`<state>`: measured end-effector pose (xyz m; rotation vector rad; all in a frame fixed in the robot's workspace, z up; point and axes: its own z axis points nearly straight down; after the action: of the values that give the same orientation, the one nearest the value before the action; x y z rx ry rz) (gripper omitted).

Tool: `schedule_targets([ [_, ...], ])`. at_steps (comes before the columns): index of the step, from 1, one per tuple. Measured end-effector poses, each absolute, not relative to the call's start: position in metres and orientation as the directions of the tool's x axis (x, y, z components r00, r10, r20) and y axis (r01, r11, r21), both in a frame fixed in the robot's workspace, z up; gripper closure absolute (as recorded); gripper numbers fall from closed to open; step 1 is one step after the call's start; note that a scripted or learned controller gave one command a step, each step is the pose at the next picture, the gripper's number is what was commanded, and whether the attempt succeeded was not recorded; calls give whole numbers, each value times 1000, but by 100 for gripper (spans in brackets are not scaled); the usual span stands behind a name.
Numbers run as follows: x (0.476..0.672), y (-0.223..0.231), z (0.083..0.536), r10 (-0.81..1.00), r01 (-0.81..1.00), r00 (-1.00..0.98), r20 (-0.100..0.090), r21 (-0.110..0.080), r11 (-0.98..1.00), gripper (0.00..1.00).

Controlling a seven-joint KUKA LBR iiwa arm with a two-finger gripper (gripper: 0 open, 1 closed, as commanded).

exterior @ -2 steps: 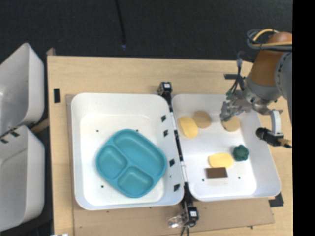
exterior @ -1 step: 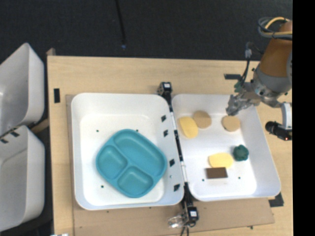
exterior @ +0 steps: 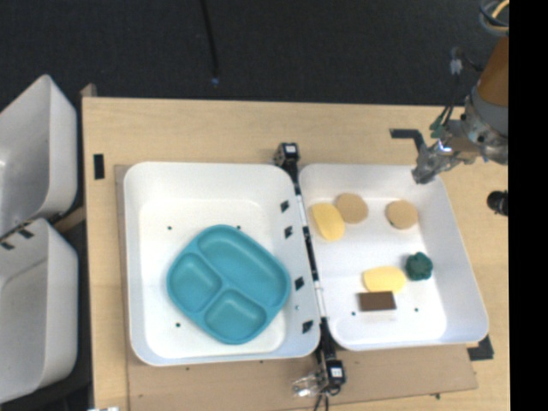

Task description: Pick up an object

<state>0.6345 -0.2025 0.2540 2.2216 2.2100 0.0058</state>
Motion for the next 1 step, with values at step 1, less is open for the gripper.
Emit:
schedule_targets([
  [1,635,-204,299,1000,1000,-2,-2,7,2,100],
])
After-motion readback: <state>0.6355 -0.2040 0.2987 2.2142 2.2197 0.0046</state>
